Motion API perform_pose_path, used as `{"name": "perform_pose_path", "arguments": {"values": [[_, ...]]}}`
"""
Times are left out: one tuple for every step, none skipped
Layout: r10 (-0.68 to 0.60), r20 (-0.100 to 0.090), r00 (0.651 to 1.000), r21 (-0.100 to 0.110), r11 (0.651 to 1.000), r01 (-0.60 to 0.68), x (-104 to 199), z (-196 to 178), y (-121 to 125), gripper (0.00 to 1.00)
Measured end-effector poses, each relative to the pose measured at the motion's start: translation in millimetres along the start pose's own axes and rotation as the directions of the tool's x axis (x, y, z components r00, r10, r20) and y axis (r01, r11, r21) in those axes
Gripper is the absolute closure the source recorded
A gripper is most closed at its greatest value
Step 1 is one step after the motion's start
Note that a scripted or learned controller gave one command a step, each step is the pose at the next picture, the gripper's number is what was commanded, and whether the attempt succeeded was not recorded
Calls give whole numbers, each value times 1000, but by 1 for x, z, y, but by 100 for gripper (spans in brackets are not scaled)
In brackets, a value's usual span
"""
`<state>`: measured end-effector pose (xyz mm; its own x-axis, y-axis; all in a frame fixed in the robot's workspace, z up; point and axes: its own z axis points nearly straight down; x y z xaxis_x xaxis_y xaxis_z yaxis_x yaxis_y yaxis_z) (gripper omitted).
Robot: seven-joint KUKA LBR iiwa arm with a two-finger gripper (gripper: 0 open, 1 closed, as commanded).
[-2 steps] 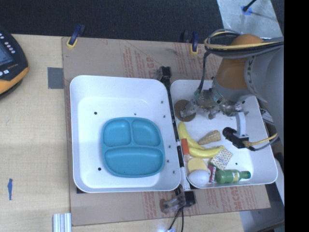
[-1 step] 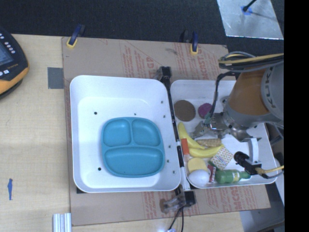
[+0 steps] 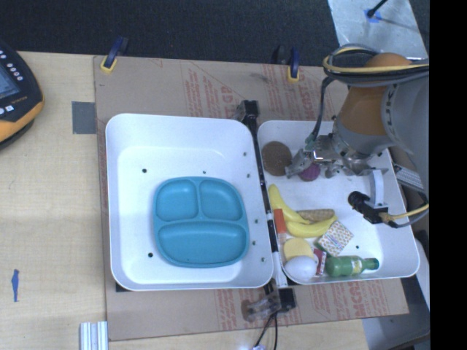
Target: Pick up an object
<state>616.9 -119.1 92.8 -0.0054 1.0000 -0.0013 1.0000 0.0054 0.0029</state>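
Note:
My gripper [image 3: 311,163] is low in the back of the right bin [image 3: 398,228], reaching in from the right. Its fingers [image 3: 295,169] stand open on either side of a small purple fruit [image 3: 310,172], which rests on the bin floor between them. A brown round fruit [image 3: 276,157] lies just to the left of the gripper. Nearer the front lie a banana [image 3: 287,214], a brown cracker [image 3: 316,215], a patterned packet [image 3: 336,237], a yellow fruit [image 3: 298,249], a white egg [image 3: 300,268] and a green bottle [image 3: 351,266].
The left bin [image 3: 131,148] holds a blue divided plate [image 3: 201,221]. A black cable end [image 3: 365,205] hangs from the arm over the right bin's right side. A yellow-and-black pendant [image 3: 14,93] sits on the bench at the far left.

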Motion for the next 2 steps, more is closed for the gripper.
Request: {"name": "perform_pose_path", "arguments": {"values": [[0, 0, 1000, 7, 1000, 0, -1, -10, -3, 100], [-7, -5, 1000, 2, 1000, 7, 87, -105, -55, 100]]}}
